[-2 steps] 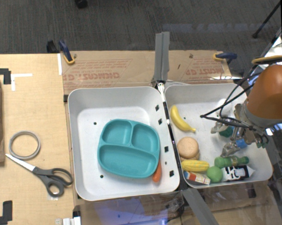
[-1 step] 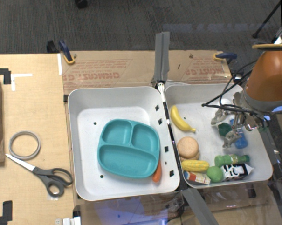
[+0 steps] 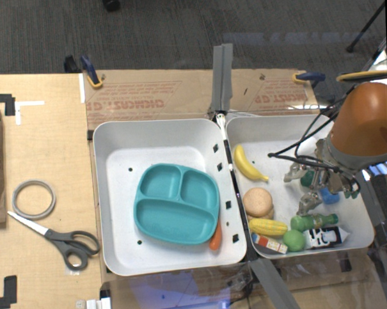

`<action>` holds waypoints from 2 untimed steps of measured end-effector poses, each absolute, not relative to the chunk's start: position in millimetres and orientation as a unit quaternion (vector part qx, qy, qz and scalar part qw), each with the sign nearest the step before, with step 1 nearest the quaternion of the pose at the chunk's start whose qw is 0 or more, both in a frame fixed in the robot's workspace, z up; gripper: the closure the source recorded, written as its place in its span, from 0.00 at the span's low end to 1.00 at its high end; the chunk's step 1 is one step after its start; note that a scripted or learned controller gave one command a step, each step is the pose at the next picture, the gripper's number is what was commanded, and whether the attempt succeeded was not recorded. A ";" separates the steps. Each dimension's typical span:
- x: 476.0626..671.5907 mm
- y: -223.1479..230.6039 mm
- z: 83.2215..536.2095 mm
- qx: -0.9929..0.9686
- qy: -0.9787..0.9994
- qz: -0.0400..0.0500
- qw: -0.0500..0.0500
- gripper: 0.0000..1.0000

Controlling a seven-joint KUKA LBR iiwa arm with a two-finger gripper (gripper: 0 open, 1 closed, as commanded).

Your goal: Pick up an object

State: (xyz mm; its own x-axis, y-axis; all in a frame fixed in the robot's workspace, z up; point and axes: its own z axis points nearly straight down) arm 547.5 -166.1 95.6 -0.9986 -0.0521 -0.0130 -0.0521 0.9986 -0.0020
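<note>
The right bin holds a yellow banana, a tan round bun, a yellow corn cob, a green ball, a green cylinder, a black and white box and a red and white tube. My gripper hangs over the right half of this bin, above the green cylinder and to the right of the bun. Its fingers look spread, with bare bin floor between them. The orange band of the arm covers the bin's right edge.
The left bin holds a teal divided plate with an orange carrot at its lower right edge. On the bench to the left lie grey scissors and a tape roll. A grey divider bar stands behind the bins.
</note>
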 end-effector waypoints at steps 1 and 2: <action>554.7 -222.0 94.6 -0.094 0.996 -0.002 0.005 0.00; 528.9 -188.8 104.6 -0.001 1.000 -0.006 0.025 0.00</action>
